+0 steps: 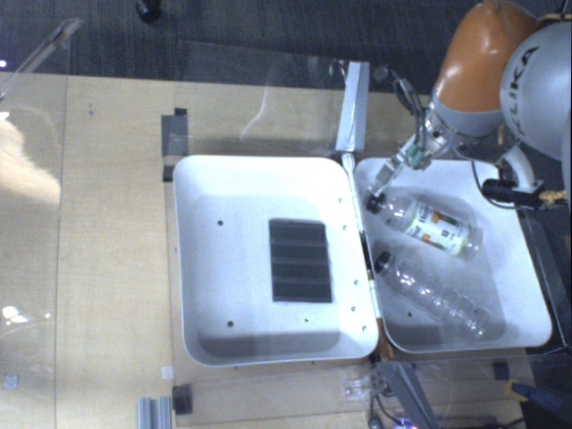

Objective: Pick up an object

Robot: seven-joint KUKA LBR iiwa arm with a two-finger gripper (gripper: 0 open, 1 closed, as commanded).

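From the overhead camera, my claw hangs over the back left corner of the right bin, slanting down and to the left from my wrist. It ends just beside the cap of the labelled bottle, which lies on its side across the back half of that bin. The tip is too thin and blurred for me to tell whether it is spread or pressed together, and I see nothing between it, so I count nothing as held. A second bottle — clear, no label, hard to make out against the white — lies on its side nearer the front, apart from the first.

The left bin carries only a dark ribbed rectangle at its middle. Around both bins is the pale wood tabletop.

As I judge it, the pick is not yet done: both bottles rest on the bin floor, and the closing and lifting are all left.

Room is tight where I am. The wall between the two bins runs just left of my tip, and a metal upright stands behind that corner — open room lies to the right and toward the front.
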